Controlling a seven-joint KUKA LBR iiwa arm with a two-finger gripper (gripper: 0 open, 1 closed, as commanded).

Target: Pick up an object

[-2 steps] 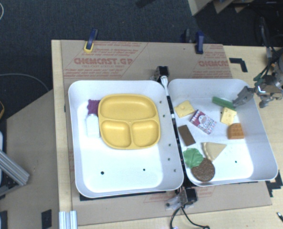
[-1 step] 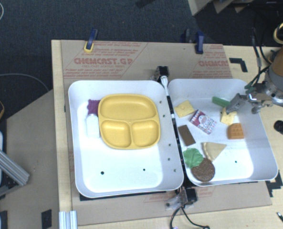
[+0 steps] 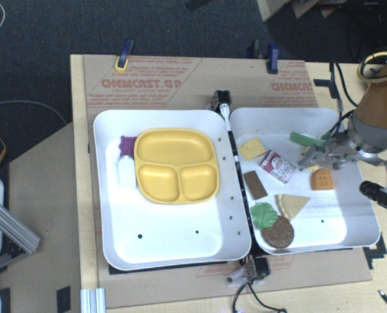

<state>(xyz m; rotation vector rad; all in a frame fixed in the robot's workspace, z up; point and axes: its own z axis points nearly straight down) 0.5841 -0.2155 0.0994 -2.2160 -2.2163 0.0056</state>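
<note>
- The arm reaches in from the right and its gripper hangs low over the upper part of the right bin, just above an orange waffle-like piece
- A green strip lies right at the gripper's upper side; I cannot tell whether it touches the metal or only lies beside it
- Whether the hand is released, clenched or grasping something I cannot tell: the tip is a blur of grey parts, and nothing is plainly seen caught in it
- Other candidates lie to the left in the same bin: a pale yellow block, a red-and-white wrapper, a brown bar, a tan wedge, a green leaf-like piece and a brown disc touching it
- The left bin bears a yellow divided tray, with a purple item and a white one just beside its left edge
- My reading: this is the approach or grasp stage, with no lift yet evident
- The next move calls for settling on one target, most likely the green strip or orange piece, closing squarely on it and rising straight, clear of the bin wall
</note>
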